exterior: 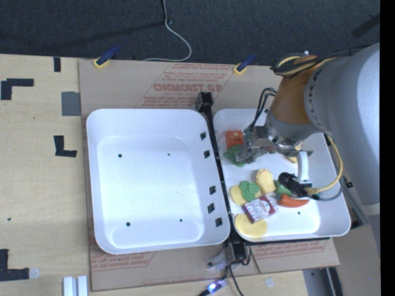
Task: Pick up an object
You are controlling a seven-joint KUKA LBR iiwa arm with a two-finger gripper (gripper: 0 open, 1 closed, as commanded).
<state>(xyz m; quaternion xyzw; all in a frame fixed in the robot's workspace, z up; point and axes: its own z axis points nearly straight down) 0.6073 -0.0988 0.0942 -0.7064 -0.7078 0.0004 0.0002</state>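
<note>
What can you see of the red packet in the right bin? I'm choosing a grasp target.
The red packet is a small flat rectangular pouch, red with a pale printed panel, and looks like glossy wrapping. It lies flat and skewed near the front of the right bin. It overlaps a yellow piece in front of it, and a green piece sits just behind it. The claw is farther back, apart from it.

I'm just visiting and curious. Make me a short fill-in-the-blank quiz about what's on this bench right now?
1. The toys all lie in the ___ bin as the camera sees it.
2. The gripper hangs over a ___ coloured toy near the divider.
3. The band above the arm's wrist is ___.
4. The red packet lies beside a ___ disc at the bin's front edge.

Missing words: right; green; orange; yellow
</note>
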